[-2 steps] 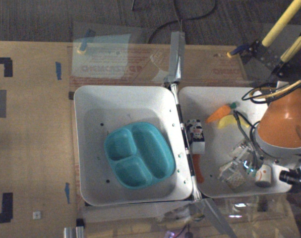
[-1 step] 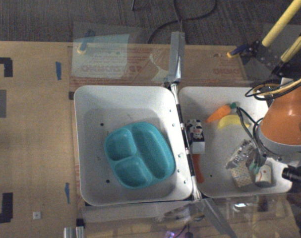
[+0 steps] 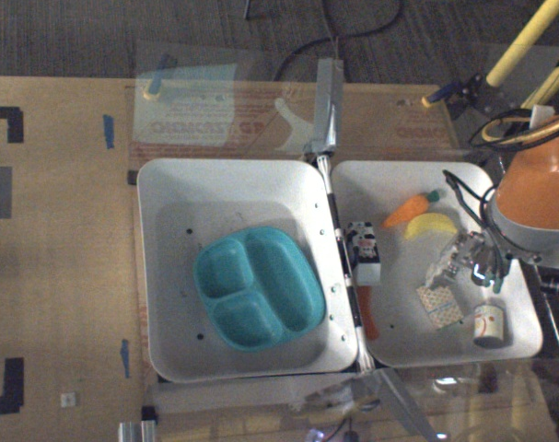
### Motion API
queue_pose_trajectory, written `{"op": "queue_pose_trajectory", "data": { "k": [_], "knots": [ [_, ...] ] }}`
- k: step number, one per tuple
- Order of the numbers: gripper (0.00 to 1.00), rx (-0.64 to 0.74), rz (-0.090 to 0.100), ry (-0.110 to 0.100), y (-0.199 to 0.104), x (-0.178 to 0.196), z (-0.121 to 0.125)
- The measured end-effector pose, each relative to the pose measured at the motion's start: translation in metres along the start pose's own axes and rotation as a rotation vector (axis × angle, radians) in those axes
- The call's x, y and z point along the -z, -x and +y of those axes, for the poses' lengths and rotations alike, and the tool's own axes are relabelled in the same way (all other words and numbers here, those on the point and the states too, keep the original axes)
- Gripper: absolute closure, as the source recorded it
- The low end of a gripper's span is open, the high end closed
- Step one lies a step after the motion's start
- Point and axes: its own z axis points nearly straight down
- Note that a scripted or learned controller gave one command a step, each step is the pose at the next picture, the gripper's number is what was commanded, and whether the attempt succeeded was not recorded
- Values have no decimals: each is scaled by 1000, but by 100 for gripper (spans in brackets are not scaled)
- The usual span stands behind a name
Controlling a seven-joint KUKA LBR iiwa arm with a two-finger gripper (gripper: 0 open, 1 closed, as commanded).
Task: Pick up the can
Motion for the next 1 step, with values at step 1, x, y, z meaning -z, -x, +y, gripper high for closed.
{"op": "queue_pose_trajectory", "data": {
  "k": [1],
  "knots": [
    [100,-4,0,1,-28,59,95]
  ]
}}
